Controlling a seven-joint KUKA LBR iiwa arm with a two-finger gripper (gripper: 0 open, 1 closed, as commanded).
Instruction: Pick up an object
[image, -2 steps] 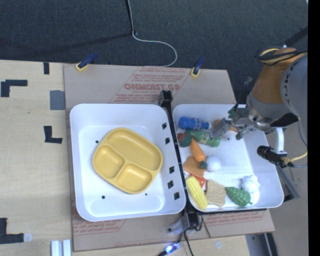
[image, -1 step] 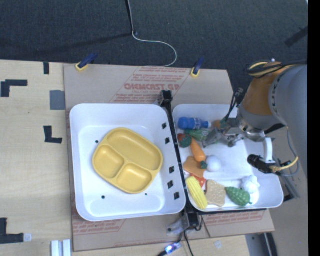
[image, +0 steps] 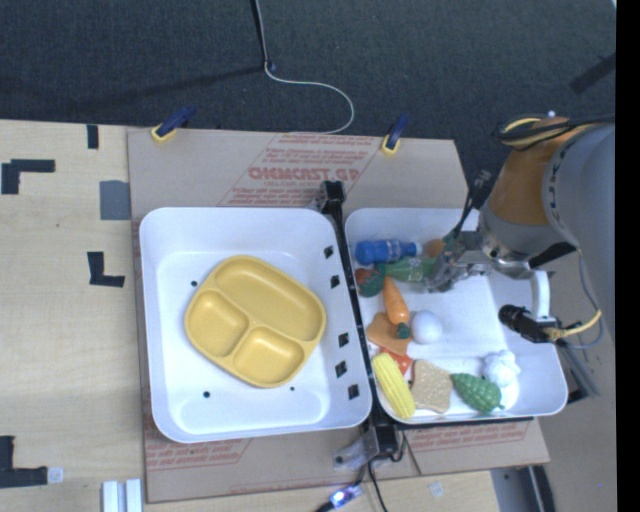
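The jaws (image: 440, 272) sit low in the right bin (image: 530, 400), near its far edge, among a cluster of toys; whether they are open or closed cannot be told, and nothing can be seen held between them. Just to their left lies a green bottle (image: 400, 269), and beyond it a blue bottle (image: 385, 250) on its side, with a small red piece (image: 364, 273) near the bin's left wall. An orange bit (image: 433, 247) shows just behind the jaws.

Nearer the camera, a carrot (image: 396, 301) lies lengthwise, with a white ball (image: 427, 327) just beside it to the right. Below them is an orange-red piece (image: 386, 336), then a corn cob (image: 393, 385) along the left wall, a tan slice (image: 432, 385) beside it, a green knobbly toy (image: 475, 391) and a white lumpy toy (image: 500, 368) toward the near right corner.

The arm (image: 560, 190), grey with an orange band, comes in from the right above the bin.

The left bin (image: 170, 400) holds a yellow divided plate (image: 255, 320), lying flat at a slant. Both bins rest on cardboard (image: 290, 170) on the bench (image: 60, 300)
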